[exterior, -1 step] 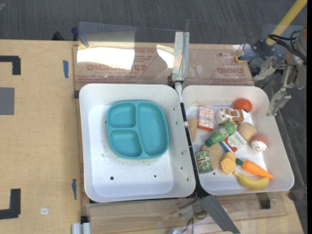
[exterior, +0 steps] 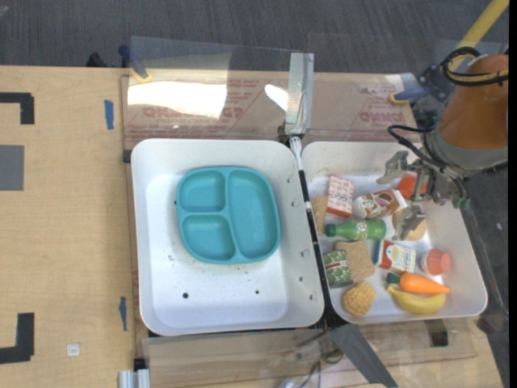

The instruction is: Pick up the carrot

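Two white bins sit on the bench; the carrot [exterior: 423, 283] lies on a banana [exterior: 418, 301] in the right bin's [exterior: 477, 285] near right corner. End effector [exterior: 414, 191] hovers above the far side, fingers spread wide, holding nothing.

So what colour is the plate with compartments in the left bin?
The plate is turquoise blue; it shows clearly in the camera view, lying in the white left bin.

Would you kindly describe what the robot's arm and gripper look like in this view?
The arm shows a broad orange band above a grey wrist, with black cables looping beside it. Below hangs the gripper, a bare-metal grey assembly with angular linkages.
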You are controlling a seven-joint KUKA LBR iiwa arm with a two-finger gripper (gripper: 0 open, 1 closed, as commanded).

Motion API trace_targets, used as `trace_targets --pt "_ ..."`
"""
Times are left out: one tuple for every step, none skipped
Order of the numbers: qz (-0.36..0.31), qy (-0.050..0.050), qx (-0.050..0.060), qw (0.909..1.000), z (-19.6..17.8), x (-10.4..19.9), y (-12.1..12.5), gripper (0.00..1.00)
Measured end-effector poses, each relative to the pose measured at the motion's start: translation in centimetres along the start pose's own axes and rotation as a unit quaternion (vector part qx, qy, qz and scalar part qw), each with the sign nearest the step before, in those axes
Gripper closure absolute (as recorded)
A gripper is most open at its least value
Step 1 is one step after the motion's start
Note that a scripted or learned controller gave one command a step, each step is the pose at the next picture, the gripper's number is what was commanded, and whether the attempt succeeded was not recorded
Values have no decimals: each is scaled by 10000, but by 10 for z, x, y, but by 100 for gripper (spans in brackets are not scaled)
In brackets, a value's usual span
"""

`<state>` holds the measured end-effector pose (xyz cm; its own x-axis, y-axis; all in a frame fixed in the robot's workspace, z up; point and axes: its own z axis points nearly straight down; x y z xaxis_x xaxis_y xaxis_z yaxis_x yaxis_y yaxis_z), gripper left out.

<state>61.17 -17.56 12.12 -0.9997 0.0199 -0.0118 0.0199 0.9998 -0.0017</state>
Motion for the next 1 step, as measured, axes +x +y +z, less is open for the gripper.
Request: trace_targets --pt "1184 47 -2 9930 11 82 -2 0"
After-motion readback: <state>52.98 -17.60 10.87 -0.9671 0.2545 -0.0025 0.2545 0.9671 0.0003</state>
